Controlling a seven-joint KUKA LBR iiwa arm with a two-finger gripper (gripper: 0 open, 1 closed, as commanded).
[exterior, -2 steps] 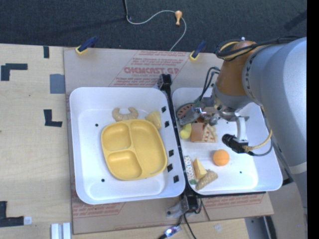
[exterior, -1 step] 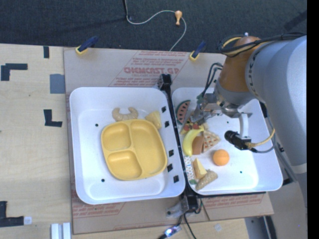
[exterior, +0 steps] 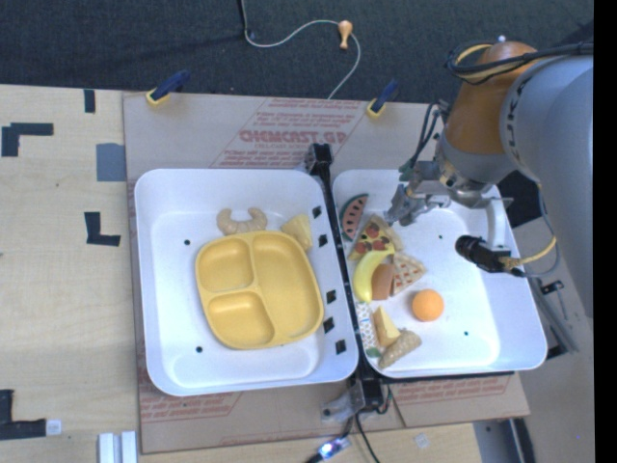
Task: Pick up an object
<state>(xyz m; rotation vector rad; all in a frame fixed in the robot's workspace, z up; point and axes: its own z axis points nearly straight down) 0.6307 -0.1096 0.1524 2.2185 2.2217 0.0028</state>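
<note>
Overhead, metal claw (exterior: 403, 207), grip state unclear, glossy round orange (exterior: 426, 305), compartmented yellow tray (exterior: 258, 289)

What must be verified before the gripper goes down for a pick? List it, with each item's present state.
1. Gripper over the right bin: ok, near its upper left part.
2. Target below it: cannot tell; watermelon slice and pizza slice both lie near.
3. Target stands apart: not ok, the toys crowd along the divider; only the orange sits alone.
4. Nothing held already: cannot tell.
5. Finger opening: cannot tell.
6. Yellow tray out of the way: ok, in the left bin.
</note>
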